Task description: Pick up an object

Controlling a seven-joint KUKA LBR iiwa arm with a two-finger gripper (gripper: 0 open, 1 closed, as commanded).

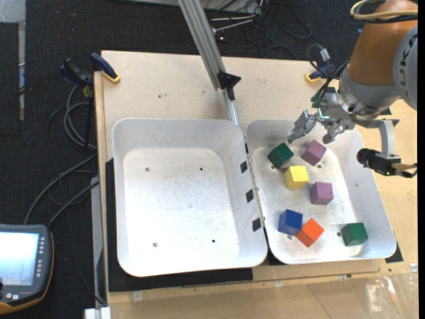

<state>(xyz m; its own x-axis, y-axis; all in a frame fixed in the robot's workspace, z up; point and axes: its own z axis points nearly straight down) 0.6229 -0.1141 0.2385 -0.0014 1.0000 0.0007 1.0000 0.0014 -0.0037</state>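
Blue clamp (78, 72), grey pendant (23, 264), black cables (63, 171).

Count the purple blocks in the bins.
2, both in the right bin. One purple block lies near the bin's far end, just below the gripper; the other purple block sits mid-bin, beside the yellow block. None seems hidden.

Two bins side by side on bench (166, 78). Seven blocks in right bin (372, 198). Gripper (315, 128) over its 12 o'clock rim. Left bin (126, 178) at 9 o'clock.
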